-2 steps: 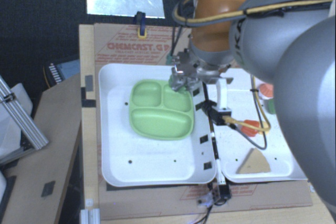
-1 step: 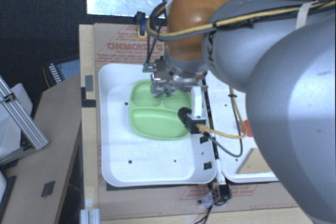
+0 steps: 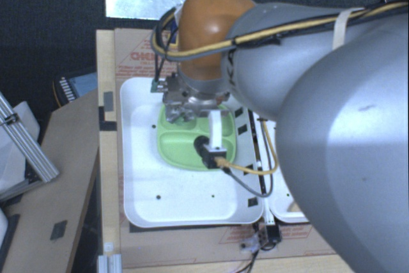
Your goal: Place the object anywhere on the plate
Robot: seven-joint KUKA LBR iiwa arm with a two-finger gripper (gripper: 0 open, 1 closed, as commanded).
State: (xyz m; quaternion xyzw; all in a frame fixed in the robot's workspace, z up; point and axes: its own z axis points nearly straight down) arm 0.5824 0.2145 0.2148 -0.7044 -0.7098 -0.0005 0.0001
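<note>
One grey robot arm [image 3: 332, 112] fills the right side of the camera view, reaching in toward the left, with a rounded orange band [image 3: 208, 22] just above its wrist. Below the band, the metal gripper [image 3: 185, 113] points down over a light green plate [image 3: 176, 144] that has raised dividers forming compartments. The plate lies in the left white bin [image 3: 137, 156], a shallow tray with rounded corners, and sits toward that bin's upper right part, partly covered by the wrist and gripper. Whether the claw is apart or together cannot be told, since the wrist housing hides its tips from above. A white block with a black part at its lower end [image 3: 214, 137] hangs beside the gripper over the plate's right portion; it looks like part of the arm's fittings, with a yellow cable [image 3: 246, 169] and black cable running from it toward the right. No separate object to be placed can be made out between the gripper and plate. A sliver of the right white bin [image 3: 287, 214] shows under the arm. Both bins rest on a cardboard-covered bench [image 3: 137, 51], with a dark floor beyond.
</note>
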